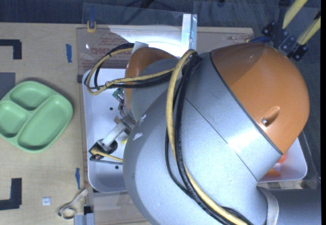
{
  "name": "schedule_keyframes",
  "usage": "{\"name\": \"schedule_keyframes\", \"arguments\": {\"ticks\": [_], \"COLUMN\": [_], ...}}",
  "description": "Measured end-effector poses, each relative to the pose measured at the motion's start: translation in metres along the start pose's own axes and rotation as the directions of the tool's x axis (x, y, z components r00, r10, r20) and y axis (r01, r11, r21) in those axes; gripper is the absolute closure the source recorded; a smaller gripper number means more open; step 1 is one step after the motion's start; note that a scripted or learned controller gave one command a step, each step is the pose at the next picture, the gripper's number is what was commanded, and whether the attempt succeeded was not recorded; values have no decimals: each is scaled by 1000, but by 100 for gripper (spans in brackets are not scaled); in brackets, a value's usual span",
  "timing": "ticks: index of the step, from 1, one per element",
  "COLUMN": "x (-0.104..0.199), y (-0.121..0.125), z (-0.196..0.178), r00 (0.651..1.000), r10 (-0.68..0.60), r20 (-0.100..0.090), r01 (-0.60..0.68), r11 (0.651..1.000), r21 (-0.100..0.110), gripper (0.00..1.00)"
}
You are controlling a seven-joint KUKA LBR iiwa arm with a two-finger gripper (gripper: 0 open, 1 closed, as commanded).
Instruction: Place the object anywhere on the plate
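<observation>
The green divided plate (34, 115) lies on the wooden bench to the left of both bins. My gripper (120, 104) hangs low over the left white bin (97, 173), mostly hidden under my own grey and orange arm. Something small and greenish (117, 93) shows at the gripper's tip, too hidden to name. A bit of an orange object (276, 170) peeks out from under the arm in the right bin (298, 168).
My arm (219, 132) covers most of both bins. Yellow and black cables (109, 84) loop over the left bin. A clear panel (153, 25) stands at the bins' far edge. Black and blue tape marks (68, 52) dot the bench around the plate.
</observation>
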State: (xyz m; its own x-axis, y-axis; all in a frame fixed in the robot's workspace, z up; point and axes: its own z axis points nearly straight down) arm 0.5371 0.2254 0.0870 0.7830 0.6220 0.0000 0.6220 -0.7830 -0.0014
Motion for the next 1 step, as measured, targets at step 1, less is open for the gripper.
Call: {"name": "schedule_keyframes", "arguments": {"ticks": [1], "x": [0], "y": [-2], "z": [-7], "r00": [1000], "r10": [-5], "r20": [6], "r01": [5], "r11": [1000], "r21": [2], "gripper": [100]}}
